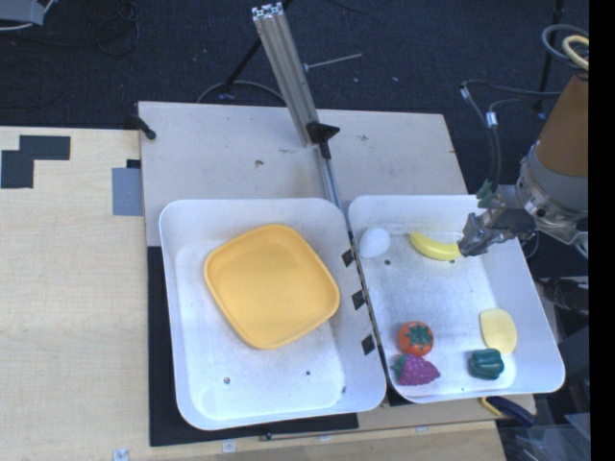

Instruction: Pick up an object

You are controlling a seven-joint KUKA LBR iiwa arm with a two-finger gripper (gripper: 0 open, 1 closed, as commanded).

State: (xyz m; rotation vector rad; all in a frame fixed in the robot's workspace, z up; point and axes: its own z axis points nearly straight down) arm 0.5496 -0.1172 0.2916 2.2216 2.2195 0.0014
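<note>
In the right bin (538, 296) lie a yellow banana (432, 247) near the back, a white egg (373, 243) at the back left, a red tomato (415, 337), purple grapes (417, 370), a green pepper (486, 363) and a pale yellow piece (498, 328). My gripper (474, 242) hangs low at the banana's right end, its dark fingers pointing down to the left. Nothing shows between them.
The left bin (192, 373) holds a big yellow square plate (271, 284). A metal rail (288, 65) slants down from the back toward the divider between the bins. The arm's orange band (567, 128) is at the right edge.
</note>
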